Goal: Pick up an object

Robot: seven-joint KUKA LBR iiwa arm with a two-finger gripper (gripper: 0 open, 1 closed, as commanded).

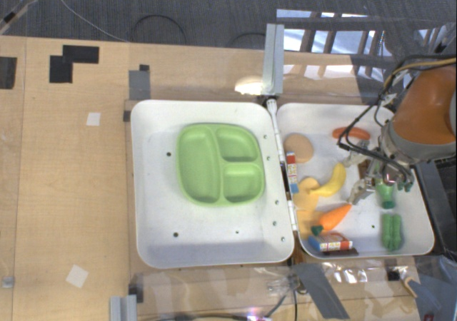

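My gripper [373, 182] hangs over the right bin [421, 241], below the arm's orange band [428, 109]. A yellow banana [330, 181] lies just to its left and a small green piece [386, 197] sits right beside it on the right. An orange carrot [334, 216] lies below and left of the gripper. Also in this bin are a tan egg-shaped item [300, 147], a red sausage-like piece [351, 132], a green block [391, 231], a yellow lump [306, 197] and a red-and-white tube [332, 244]. Nothing visibly sits in the gripper.
The left bin [164, 234] holds a green divided plate [220, 162]. A second red-and-white tube [290, 170] lies along the wall between the bins. Black cables [357, 130] loop off the wrist over the right bin's back part.
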